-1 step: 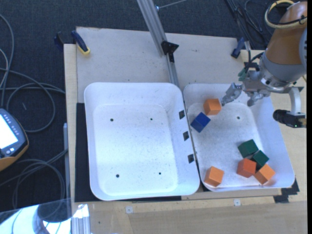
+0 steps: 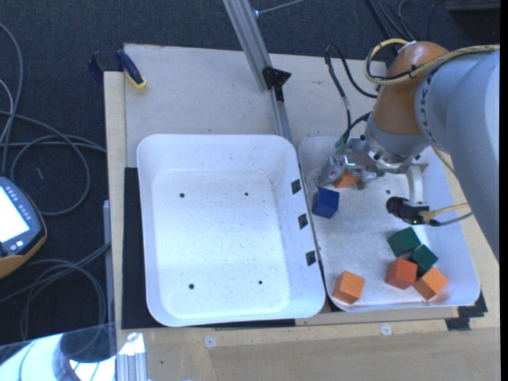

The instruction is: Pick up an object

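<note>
A grey robot arm reaches into the right bin (image 2: 460, 288), its pincer (image 2: 347, 173) low over a small orange block (image 2: 346, 180); whether it grips cannot be told. A blue cube (image 2: 325, 202) sits just beside. More blocks cluster near the bin's front.

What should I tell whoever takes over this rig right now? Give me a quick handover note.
Claw: low in the right bin, near its back left corner, over a small orange piece; grip state unclear.
Blue block: just in front of the claw, loose.
Other blocks: orange block at the front; a green, red and orange cluster at front right.
Done: no pick confirmed.
Left: grasp and lift one object.
</note>
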Controlling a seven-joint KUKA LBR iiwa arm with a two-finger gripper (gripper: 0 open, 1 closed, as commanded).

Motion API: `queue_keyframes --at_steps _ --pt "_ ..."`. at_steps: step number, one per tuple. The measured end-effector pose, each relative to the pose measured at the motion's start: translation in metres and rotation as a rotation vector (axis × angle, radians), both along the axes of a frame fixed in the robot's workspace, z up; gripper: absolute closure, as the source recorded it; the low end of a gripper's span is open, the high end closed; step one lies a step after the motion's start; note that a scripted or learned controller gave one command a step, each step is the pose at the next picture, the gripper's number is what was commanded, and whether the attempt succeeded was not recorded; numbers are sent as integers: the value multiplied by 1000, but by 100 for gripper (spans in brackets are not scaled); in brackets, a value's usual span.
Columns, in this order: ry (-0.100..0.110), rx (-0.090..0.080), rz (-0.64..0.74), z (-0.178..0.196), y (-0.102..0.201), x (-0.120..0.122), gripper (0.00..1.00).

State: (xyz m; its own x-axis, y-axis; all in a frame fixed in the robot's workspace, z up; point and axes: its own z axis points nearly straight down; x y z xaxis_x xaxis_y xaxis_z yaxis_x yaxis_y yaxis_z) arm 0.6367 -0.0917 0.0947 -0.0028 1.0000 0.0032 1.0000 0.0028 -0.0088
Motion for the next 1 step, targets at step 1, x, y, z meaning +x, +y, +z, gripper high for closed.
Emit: queue_keyframes --at_steps 1 --pt "2 0 -2 15 -2 0 100"
